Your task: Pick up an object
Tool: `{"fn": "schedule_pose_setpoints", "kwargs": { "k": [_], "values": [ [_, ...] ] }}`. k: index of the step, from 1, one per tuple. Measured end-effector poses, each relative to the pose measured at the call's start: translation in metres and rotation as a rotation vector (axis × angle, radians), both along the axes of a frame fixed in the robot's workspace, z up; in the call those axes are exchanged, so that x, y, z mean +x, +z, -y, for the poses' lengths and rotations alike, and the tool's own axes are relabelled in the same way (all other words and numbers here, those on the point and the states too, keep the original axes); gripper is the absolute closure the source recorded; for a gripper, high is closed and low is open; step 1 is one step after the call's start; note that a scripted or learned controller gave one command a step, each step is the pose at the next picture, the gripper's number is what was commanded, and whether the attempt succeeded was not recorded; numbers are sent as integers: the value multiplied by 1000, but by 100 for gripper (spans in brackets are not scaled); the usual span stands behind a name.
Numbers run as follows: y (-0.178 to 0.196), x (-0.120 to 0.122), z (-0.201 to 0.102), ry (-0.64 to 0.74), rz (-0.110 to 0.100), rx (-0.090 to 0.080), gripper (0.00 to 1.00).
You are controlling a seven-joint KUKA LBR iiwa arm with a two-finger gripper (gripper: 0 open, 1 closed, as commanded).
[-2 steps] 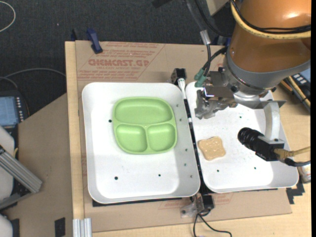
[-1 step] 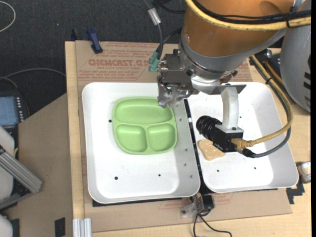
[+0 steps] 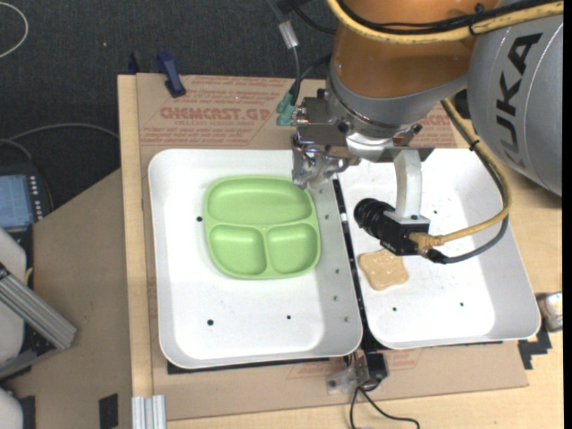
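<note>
Nearest to us, at the bottom centre of the frame, we see a small black connector with thin wires [image 3: 368,370] at the front edge of the brown cardboard sheet [image 3: 223,101] that underlies both bins.

Just above it sit the 2 shallow white plastic bins side by side, their inner rims touching along the middle of the frame. The left white bin [image 3: 179,329] holds a light green plastic plate with 3 compartments [image 3: 261,227], lying flat in the bin's upper half, 1 long compartment at the far side and 2 smaller ones nearer to us. The right white bin [image 3: 465,311] holds a small tan, cracker-like flat piece [image 3: 384,270] near its left wall, roughly level with the plate's near edge. Dark specks lie scattered on the floor of this bin.

Just beyond the tan piece, a black cylindrical part [image 3: 380,222] with a yellowish cable [image 3: 478,231] hangs from the arm, its lower end close to the piece.

Farther up, the grey metal gripper [image 3: 308,172] reaches down at the far end of the seam between the bins, beside the plate's upper right corner. We cannot tell how its jaws stand, and we see nothing between them.

At the top right, the orange band [image 3: 411,7] and grey body of the arm [image 3: 527,88] loom largest.
</note>
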State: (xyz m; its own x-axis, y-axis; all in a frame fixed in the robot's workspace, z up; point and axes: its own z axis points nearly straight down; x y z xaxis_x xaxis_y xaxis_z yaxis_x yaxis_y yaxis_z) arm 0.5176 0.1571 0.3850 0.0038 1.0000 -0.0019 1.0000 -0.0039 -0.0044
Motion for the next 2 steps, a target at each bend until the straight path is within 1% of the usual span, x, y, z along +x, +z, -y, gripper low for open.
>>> {"fn": "schedule_pose_setpoints", "kwargs": {
  "k": [2],
  "values": [
    [24,0,-2,4,8,3,100]
  ]
}}
